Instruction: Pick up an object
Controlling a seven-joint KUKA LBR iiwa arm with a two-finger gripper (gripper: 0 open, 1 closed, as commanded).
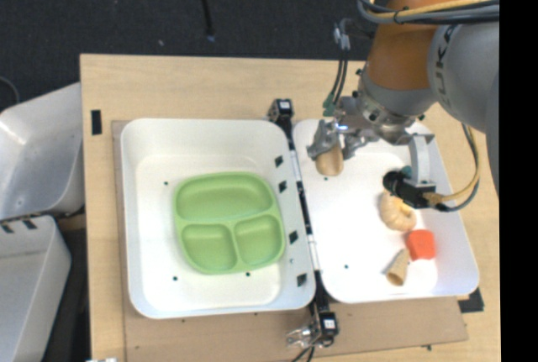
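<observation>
A fixed camera looked down at a slant on a wooden bench (101, 209) bearing two shallow white bins side by side. The left bin (143, 268) held a pale green divided plate (227, 222) with three compartments, lying flat near its middle. Across the black-clipped divider, the right bin (353, 268) held several small things. At its upper left corner, close to the divider, the gripper (332, 152) hung over a small tan, rounded object (329, 163), which showed at the fingertips; the jaws looked closed around it, though the contact was partly hidden. Whether it rested on the bin floor or hung clear of it could not be told. It seemed light and possibly soft, like toy food, best pinched across its narrow middle. Further right lay a cream, lumpy object (395, 212), an orange block (421, 244) and a small tan cone (398, 269), close together but apart from the gripper. The bin floor looked smooth and perhaps slippery. Dark flooring surrounded the bench, with white equipment (34, 150) at far left.
</observation>
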